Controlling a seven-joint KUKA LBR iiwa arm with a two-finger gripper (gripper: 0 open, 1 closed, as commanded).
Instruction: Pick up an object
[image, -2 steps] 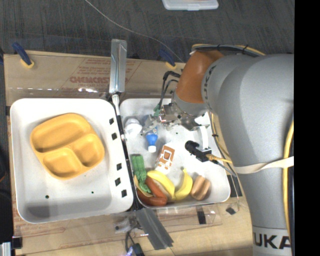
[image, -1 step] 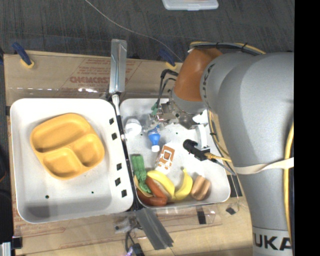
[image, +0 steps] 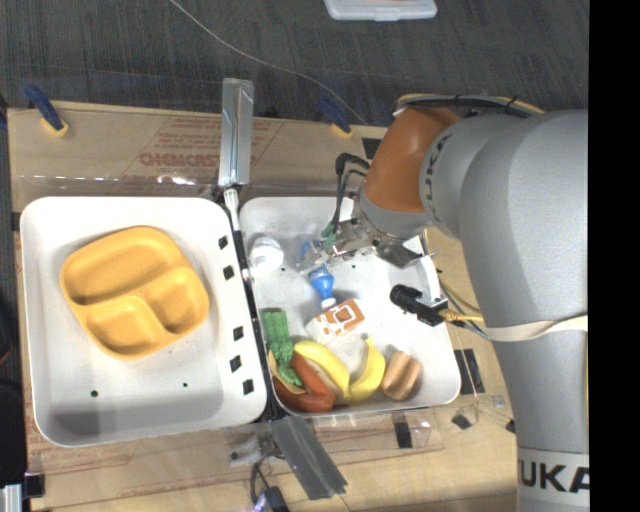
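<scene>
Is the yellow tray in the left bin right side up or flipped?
Right side up. The tray lies flat in the left bin with its three hollow compartments facing the camera.

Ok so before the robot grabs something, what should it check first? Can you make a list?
1. End effector over the right bin, where the objects are: ok.
2. An object close beneath it: ok, the blue-capped bottle lies just below.
3. Something already held between its fingers: cannot tell, the wrist hides them.
4. Room around the bottle: ok toward the white cup; tighter toward the orange-and-white carton, which lies right next to it.
5. Crowded pile out of the way: ok, the bananas and hot dog sit at the bin's near edge.
6. Yellow tray in the left bin, far from the arm: ok.
</scene>
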